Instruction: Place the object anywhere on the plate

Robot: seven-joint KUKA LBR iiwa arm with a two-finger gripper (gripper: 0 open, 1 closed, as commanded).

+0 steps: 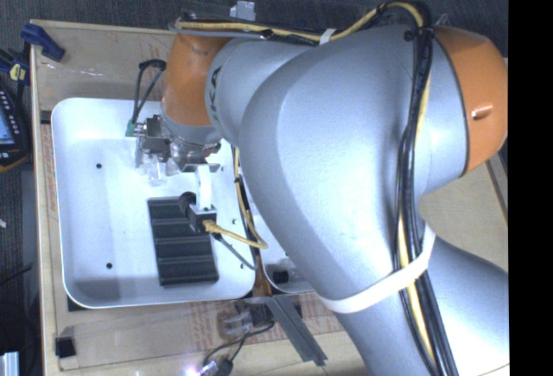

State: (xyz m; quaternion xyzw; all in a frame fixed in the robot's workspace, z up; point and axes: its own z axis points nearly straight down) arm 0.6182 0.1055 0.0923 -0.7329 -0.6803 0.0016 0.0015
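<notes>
Bench, left bin: the grey KUKA arm w/ the orange band is reaching in from the right and hanging its two-finger gripper [161, 156] over the far half of the shallow white left-hand bin [78, 193]. Whether the gripper is spread or pressed together, I cannot tell from here, as the wrist block and cabling are crowding it. Nothing is showing in its grasp.

The black ribbed rectangular slab [183, 246], which I'm taking as the task's object, is lying flat on the bin floor. It is sitting in the bin's near-right part, close to the right wall and apart from the gripper. From the tool it is lying toward the view's bottom and a little to the right. Its long axis is running roughly far-to-near, tilted slightly, w/ the ribs crossing it. So any descent is calling for a shift toward the near edge first, and a grip across the short side is looking like the sounder choice.

The slab is looking matt, dark and stiff, split into about three ribbed sections. A yellow cable [235, 236] is trailing just beside its far-right corner.

A white rounded rim [283, 277] is peeking out under the arm's bulk on the right. It is possibly the plate, but too much is hidden to say.
</notes>
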